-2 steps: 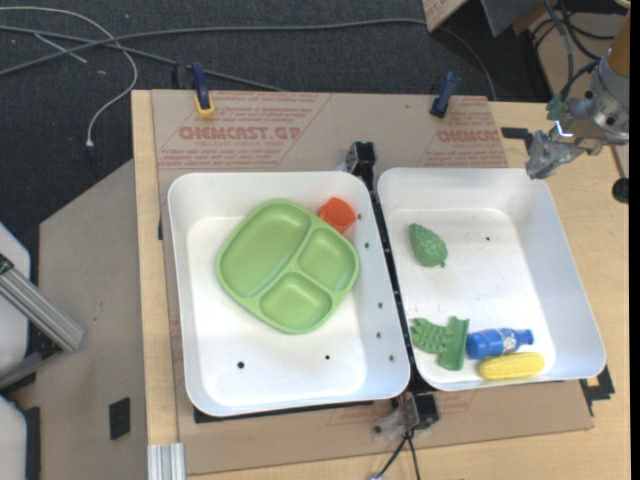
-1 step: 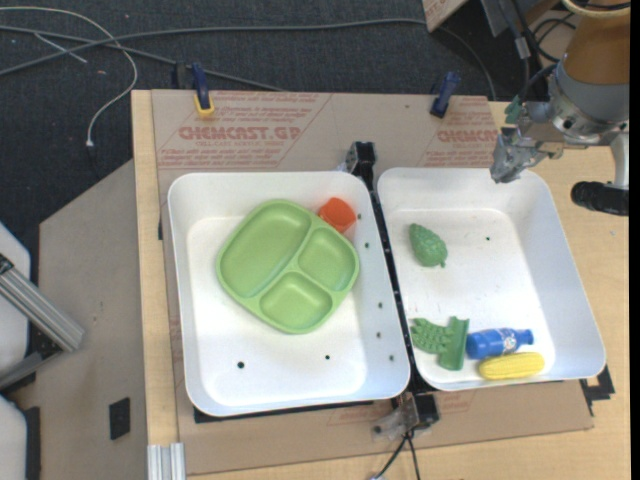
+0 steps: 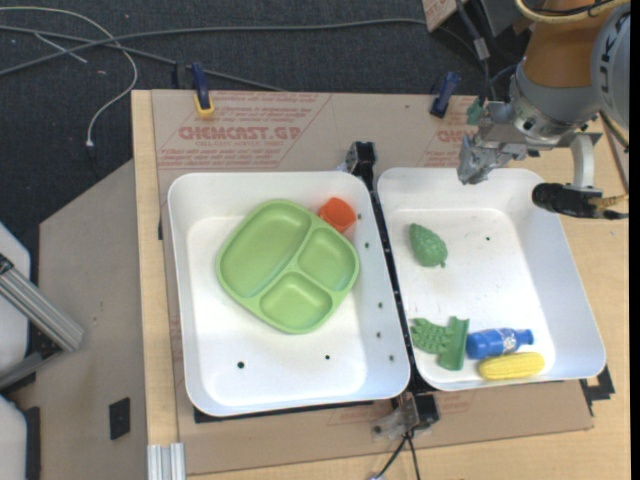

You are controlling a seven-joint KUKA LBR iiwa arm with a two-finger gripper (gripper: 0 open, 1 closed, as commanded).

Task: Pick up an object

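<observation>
Status: pick not yet made. The gripper [image 3: 478, 164] hangs over the far rim of the right bin [image 3: 560, 258], apart from every object. From this angle I cannot tell whether it is released or clenched; nothing is seen in it.

Candidate objects, placed relative to the right bin: a green leafy toy [image 3: 427, 244] lies near its middle-left, closest to the gripper. Along its near edge sit a green toothed piece [image 3: 441, 340], a blue bottle [image 3: 497, 342] and a yellow corn cob [image 3: 512, 366], crowded together.

Left of that bin, a green divided plate [image 3: 289, 265] and an orange item [image 3: 338, 212] rest in the left bin [image 3: 200, 298].

Remaining, in my judgement: descent, grasp, lift.
</observation>
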